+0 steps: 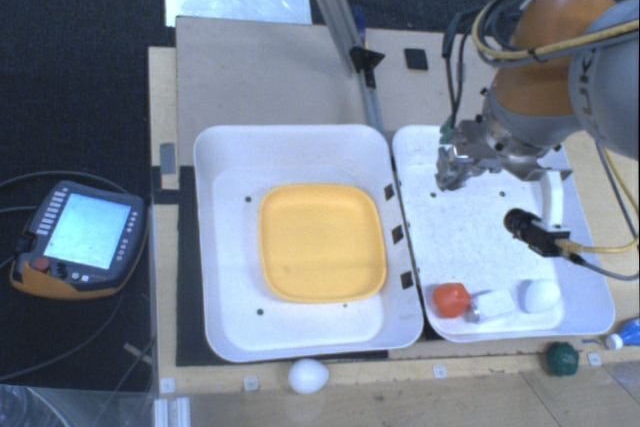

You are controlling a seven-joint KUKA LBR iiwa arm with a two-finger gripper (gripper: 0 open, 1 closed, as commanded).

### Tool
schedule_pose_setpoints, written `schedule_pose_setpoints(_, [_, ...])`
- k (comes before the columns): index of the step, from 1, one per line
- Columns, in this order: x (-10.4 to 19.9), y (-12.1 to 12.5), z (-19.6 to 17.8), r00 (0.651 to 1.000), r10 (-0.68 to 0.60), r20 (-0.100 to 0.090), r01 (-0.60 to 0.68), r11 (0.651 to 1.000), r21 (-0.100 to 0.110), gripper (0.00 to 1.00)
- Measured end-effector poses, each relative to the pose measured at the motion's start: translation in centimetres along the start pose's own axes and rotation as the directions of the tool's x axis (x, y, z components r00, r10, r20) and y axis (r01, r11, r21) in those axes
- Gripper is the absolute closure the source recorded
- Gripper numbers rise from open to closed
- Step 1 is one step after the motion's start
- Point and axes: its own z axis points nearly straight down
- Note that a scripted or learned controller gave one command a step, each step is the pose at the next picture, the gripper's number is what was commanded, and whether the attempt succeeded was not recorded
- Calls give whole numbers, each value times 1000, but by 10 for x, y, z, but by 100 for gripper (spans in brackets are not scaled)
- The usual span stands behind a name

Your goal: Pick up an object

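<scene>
Above the right bin's [420, 150] far left corner, gripper [452, 173], finger spread impossible to tell; red object [450, 299], white ball [541, 295] along near wall.

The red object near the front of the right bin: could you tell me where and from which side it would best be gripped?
Grip the red object across its rounded body from straight above. A small white block lies close on its right, so the fingers would probably fit better front to back. The gripper hangs further back in that bin.
</scene>
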Motion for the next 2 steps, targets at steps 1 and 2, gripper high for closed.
schedule_pose_setpoints(1, [50, -8, -9, 1000, 0, 0, 0, 1000, 0, 100])
schedule_pose_setpoints(2, [93, -17, 0, 1000, 1, 0, -1, 1000, 1, 100])
